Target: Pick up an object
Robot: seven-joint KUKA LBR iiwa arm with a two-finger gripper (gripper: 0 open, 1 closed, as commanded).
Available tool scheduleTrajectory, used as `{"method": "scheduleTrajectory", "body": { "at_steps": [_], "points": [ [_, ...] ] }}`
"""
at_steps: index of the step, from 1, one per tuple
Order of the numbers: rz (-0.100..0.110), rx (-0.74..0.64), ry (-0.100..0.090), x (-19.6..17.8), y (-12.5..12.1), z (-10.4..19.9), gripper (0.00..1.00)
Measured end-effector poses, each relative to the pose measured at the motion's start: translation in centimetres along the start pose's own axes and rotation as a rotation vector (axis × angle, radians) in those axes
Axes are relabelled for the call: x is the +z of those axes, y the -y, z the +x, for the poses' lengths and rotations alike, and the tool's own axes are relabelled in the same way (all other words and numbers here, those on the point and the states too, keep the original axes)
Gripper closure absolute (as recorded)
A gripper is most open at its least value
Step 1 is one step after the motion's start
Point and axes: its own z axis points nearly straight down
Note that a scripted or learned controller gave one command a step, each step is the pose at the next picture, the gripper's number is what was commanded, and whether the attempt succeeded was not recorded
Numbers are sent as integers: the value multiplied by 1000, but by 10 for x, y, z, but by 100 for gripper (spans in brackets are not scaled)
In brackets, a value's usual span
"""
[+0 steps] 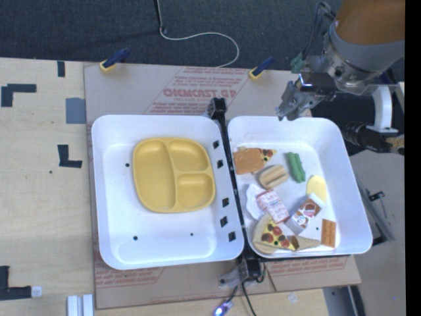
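Pizza slice (273, 234) lies at the right bin's (348, 170) near edge, among a hot dog (273, 175), green pickle (295, 166), packets and wedges. I see the gripper (293, 105) hovering above that bin's far rim, holding nothing; finger spread I cannot tell. Left bin (105, 176) holds a yellow divided tray (173, 174), open floor around it.
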Motion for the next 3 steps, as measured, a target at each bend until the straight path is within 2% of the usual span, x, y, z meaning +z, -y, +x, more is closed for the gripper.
{"method": "scheduleTrajectory", "body": {
  "at_steps": [1, 2, 3],
  "points": [
    [14, 5, 0, 4, 53, 29, 100],
    [7, 7, 1, -56, 83, 33, 100],
    [11, 2, 0, -58, 82, 91, 100]
  ]
}}
